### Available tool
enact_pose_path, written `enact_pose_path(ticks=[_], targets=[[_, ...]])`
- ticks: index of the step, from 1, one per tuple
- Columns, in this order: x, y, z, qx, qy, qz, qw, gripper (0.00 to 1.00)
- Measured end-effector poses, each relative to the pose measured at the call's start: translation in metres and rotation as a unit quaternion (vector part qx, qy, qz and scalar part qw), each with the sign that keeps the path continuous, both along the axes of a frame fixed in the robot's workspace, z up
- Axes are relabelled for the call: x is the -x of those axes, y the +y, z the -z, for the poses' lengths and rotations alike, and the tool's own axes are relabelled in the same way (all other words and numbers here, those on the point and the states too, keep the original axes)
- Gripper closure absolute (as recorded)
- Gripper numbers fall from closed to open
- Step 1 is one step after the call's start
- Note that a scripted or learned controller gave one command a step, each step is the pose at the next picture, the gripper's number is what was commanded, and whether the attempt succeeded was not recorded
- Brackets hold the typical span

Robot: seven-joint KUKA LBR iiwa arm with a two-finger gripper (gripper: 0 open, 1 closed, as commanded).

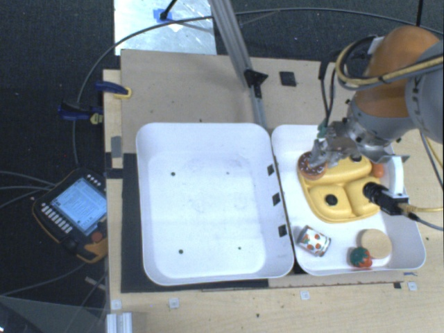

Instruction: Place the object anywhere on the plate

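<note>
With the gripper (325,152) low over the brownish round object (311,165) at the yellow plate's (345,194) upper-left corner, grasp unclear from here, I'd let go only once it sits flat there.

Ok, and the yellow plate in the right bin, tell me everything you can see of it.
The yellow plate looks like glossy moulded plastic, divided into compartments, with a rounded rim. It lies flat in the upper middle of the right bin. A small dark spot shows in its lower-left compartment. A round reddish-brown object sits at its upper-left corner, directly under the gripper, which overlaps the plate's top edge. A black piece with a cable crosses its right side. The patterned cup lies below it, apart.
</note>
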State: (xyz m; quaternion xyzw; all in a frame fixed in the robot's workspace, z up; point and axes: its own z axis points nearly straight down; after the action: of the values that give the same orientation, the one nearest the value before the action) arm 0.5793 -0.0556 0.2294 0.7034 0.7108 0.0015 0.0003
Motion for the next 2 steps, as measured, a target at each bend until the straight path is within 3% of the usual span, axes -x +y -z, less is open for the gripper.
enact_pose_path(ticks=[2], targets=[[-0.016, 0.105, 0.000, -0.0006, 0.000, 0.000, 1.0000, 1.00]])
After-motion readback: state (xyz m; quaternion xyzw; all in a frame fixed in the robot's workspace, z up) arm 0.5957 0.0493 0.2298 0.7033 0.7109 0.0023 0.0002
